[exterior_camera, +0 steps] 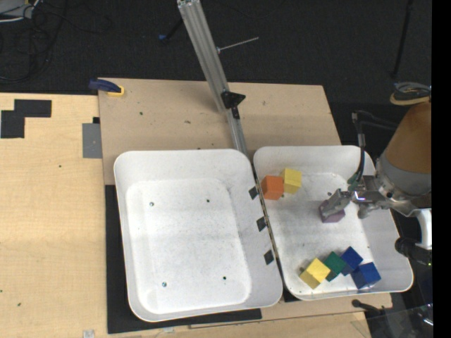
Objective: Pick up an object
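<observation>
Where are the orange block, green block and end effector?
orange block (273, 186), camera view, top face.
green block (335, 265), camera view, top face.
end effector (332, 210), camera view, tip above the right bin.

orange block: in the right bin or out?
In. The orange block sits on the right bin's floor at its left wall, beside a yellow block.

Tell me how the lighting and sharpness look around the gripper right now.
Camera view: the bins are evenly lit, the left bin without hard glare; the gripper is soft and slightly blurred over the right bin, casting a faint shadow; the blocks stay readable, like the orange block; the background beyond the bench is dark.
</observation>
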Available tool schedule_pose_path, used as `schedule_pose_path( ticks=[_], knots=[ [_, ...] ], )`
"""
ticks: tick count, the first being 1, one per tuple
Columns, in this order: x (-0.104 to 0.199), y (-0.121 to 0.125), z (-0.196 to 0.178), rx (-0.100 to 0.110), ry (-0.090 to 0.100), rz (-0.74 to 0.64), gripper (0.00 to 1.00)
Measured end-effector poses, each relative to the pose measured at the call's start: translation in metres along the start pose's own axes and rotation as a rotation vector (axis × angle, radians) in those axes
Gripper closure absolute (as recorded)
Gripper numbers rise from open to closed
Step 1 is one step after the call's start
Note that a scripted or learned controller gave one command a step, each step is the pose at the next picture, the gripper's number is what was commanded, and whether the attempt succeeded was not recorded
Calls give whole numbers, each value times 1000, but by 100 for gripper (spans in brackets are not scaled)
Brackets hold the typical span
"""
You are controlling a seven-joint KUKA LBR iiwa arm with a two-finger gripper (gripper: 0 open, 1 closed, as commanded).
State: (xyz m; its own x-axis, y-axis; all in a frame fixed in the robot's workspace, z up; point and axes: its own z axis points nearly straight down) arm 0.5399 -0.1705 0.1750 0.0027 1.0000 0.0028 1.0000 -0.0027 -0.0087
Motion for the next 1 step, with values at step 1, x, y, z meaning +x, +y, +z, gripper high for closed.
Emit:
schedule_pose_path(
  ticks=[1],
  knots=[
    [0,-6,45,0,0,-1,0]
  ],
)
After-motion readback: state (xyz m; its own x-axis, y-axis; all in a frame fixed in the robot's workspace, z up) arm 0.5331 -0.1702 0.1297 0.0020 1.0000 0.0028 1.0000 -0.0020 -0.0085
